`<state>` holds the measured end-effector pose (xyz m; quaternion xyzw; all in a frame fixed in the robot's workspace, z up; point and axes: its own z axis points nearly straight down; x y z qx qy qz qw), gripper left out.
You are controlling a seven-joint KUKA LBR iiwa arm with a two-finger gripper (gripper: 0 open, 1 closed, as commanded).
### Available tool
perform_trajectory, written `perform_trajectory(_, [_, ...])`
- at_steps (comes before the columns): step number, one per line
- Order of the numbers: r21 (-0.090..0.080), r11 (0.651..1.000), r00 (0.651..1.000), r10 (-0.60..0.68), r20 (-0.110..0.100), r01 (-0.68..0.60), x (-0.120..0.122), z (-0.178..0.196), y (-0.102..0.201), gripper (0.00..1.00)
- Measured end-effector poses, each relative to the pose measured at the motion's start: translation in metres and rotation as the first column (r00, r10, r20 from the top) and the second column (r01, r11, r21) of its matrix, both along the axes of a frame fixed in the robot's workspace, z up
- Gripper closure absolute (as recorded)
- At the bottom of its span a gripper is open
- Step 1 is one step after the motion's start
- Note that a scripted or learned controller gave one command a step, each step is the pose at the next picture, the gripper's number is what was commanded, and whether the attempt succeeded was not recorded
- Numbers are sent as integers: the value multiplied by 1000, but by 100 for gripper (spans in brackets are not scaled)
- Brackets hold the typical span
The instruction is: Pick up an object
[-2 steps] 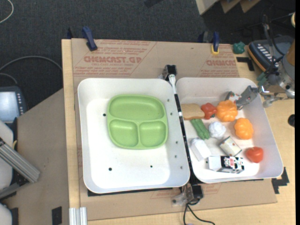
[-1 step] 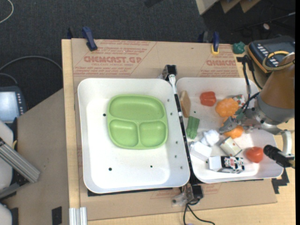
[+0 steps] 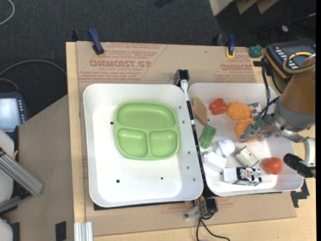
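Observation:
The right bin (image 3: 261,189) holds several small objects. Among them are a red pepper-like piece (image 3: 217,106), an orange toy (image 3: 238,110), a smaller orange piece (image 3: 243,129), a green block (image 3: 207,136), a tan block (image 3: 199,111), white pieces (image 3: 224,147), a small box (image 3: 247,157), a red ball (image 3: 272,165) and a black-and-white packet (image 3: 242,175). My gripper (image 3: 256,127) reaches in from the right and sits low over the smaller orange piece, partly covering it. I cannot see anything clearly held in it.
The left bin (image 3: 100,134) holds a green divided plate (image 3: 147,129). A black divider edge (image 3: 190,119) runs between the bins. The arm's orange band (image 3: 301,92) hangs over the right bin's right rim. Clamps (image 3: 95,40) sit at the bench's back edge.

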<state>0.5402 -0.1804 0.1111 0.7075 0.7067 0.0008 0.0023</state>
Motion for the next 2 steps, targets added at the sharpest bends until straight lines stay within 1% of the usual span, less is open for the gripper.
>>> perform_trajectory(1, [3, 1000, 1000, 10, 4, -10, 10, 70, 75, 100])
perform_trajectory(2, [7, 1000, 1000, 10, -7, -10, -2, 74, 152, 100])
